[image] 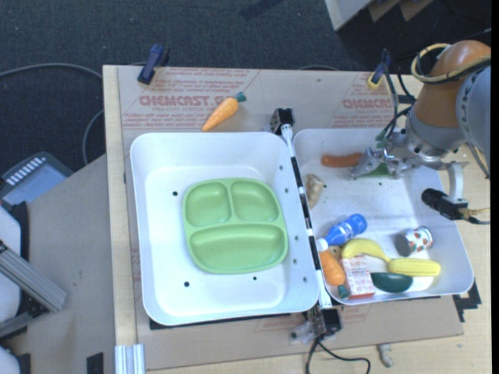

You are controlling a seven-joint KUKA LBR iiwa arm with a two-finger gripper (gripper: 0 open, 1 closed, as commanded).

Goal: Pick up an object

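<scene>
Sausage point(341, 160): red-orange, smooth, slim; lay in the right bin's point(460, 267) far corner, long axis across the view.
Gripper point(360, 168): metal, near the sausage's right end; jaw state could not be told.
Neighbours: blue bottle point(345, 230), banana point(364, 248), corn cob point(414, 267), well apart.
Left bin point(156, 287): green three-compartment plate point(235, 226).

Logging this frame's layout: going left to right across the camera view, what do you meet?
Blue clamp → green divided plate → blue bottle → orange-red sausage → tool → corn cob
</scene>
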